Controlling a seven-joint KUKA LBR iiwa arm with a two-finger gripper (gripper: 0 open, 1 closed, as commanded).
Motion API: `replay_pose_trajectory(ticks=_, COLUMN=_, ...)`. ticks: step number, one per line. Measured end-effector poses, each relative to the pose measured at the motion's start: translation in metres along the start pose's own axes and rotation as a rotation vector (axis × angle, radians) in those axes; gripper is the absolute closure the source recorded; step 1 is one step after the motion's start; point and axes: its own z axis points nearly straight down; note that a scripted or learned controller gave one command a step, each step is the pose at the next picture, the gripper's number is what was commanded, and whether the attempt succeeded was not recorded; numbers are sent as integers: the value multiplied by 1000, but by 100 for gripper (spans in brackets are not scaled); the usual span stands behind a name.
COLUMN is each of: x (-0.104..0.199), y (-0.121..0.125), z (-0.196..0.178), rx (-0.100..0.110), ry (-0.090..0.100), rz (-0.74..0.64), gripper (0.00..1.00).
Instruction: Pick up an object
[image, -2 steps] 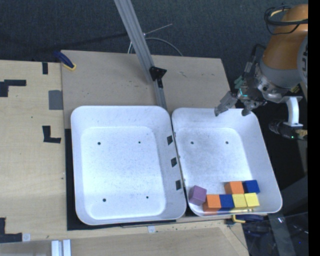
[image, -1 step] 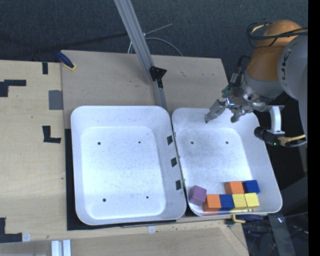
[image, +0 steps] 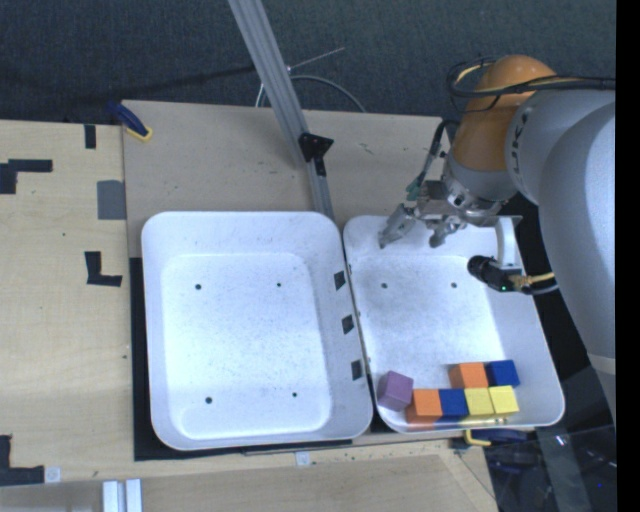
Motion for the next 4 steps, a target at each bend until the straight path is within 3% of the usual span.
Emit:
replay_pose_trajectory(ticks=1, x=18, y=3, z=61, rx=7, ry=-2, rz=1, gripper=0)
replay_pose_trajectory(ticks=2, x=29, y=-50, z=-48, rx=-10, ry=1, rz=3, gripper=0)
replay_pose_trajectory(ticks=3, x=52, y=-49, z=-43, rx=-4, ry=2, rz=-1, gripper=0)
replay_pose_trajectory(ticks=4, x=91, y=-31, z=-43, rx=-6, ry=2, rz=-3, gripper=0)
